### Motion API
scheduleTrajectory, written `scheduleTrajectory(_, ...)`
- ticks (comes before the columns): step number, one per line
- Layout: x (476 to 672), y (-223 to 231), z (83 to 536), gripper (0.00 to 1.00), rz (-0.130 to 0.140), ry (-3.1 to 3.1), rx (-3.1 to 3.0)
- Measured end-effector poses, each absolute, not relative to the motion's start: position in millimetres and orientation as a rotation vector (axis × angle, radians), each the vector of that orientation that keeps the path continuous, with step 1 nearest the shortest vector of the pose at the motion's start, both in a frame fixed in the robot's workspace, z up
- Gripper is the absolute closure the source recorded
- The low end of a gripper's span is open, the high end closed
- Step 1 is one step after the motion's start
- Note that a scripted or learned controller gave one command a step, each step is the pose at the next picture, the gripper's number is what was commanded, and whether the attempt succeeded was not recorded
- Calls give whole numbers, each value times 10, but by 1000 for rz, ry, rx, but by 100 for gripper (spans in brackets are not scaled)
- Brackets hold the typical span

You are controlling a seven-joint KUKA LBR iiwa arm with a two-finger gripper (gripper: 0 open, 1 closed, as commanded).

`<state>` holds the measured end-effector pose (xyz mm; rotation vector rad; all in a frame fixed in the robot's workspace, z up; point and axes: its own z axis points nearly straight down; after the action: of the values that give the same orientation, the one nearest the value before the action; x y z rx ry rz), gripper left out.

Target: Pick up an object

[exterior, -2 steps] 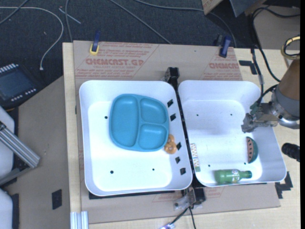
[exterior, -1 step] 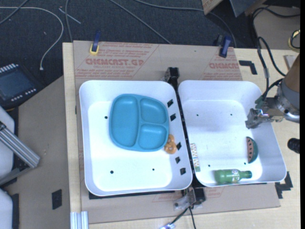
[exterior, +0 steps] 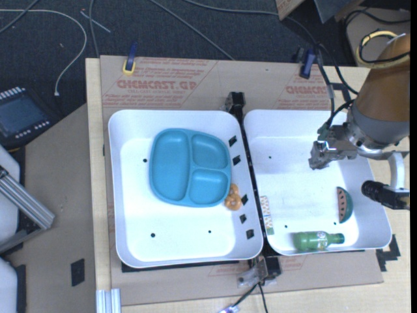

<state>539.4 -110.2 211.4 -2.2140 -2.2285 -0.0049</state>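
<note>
The right bin (exterior: 293, 194) holds a watermelon slice (exterior: 343, 205) near its right wall and a green bottle (exterior: 315, 240) lying on its side along the front wall. My gripper (exterior: 320, 156) hangs over the upper right part of this bin, well above and behind both objects, with nothing seen in it. A small orange-brown food piece (exterior: 233, 199) lies in the left bin (exterior: 130, 181), touching the right edge of a blue divided plate (exterior: 190, 167).
The grey and orange arm (exterior: 386, 103) covers the right bin's far right corner. A black divider with clips (exterior: 242, 168) runs between the bins. Blue clamps (exterior: 131, 60) (exterior: 307, 62) sit on the cardboard at the back.
</note>
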Motion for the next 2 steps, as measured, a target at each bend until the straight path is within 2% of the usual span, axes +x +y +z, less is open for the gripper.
scheduleTrajectory(2,5645,-132,2312,100,-5,-2228,-2214)
